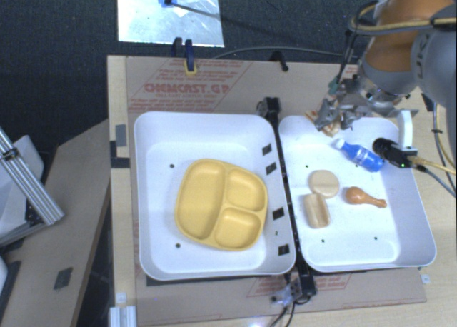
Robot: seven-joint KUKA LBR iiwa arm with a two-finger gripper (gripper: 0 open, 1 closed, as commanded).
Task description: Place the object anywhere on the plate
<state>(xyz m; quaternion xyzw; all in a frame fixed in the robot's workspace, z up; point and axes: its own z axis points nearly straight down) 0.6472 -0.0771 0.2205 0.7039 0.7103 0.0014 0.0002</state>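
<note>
The state of the hand (334, 117) could not be told. It was poised at the right bin's far rim. Nearest it lay the blue plastic bottle (359, 153), long axis slanting away; the yellow divided plate (220, 204) was seen well leftward, in the other bin.

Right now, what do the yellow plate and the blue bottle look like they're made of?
The yellow plate looks like moulded plastic: uniform colour, soft sheen, rounded compartment ridges. The blue bottle seems translucent plastic with a white cap, though it is too small to be sure.
</note>
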